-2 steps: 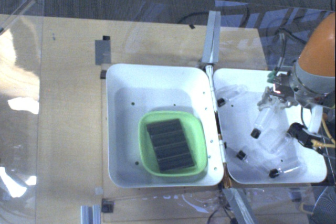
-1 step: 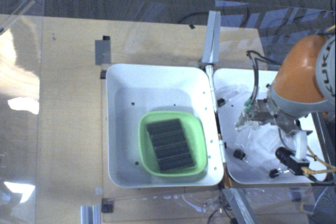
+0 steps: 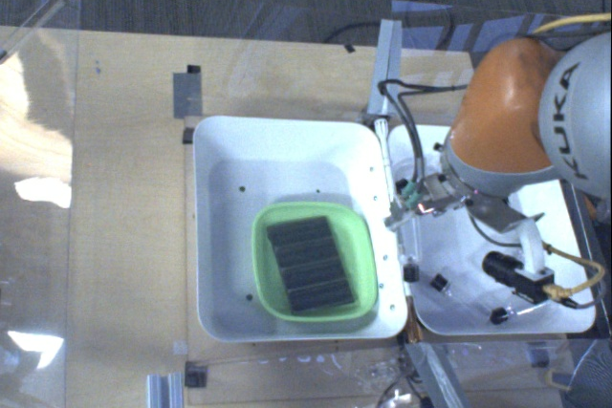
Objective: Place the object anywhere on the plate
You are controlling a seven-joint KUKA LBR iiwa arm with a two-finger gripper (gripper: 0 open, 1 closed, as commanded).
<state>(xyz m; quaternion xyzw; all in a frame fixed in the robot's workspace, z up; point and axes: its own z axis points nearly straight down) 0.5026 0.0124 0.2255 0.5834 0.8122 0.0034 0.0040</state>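
Observation:
A dark grey ribbed rectangular object lies flat on the green plate, covering most of its middle. The plate sits in the left bin, toward that bin's front right. The arm's orange and grey wrist hangs over the right bin. My gripper is low at the left wall of the right bin, just right of the plate's far right corner and apart from the object. Nothing shows in its grasp.
Two small black pieces lie on the floor of the right bin. A black cylinder with a yellow cable hangs off the arm there. A metal post stands behind the rim between the bins.

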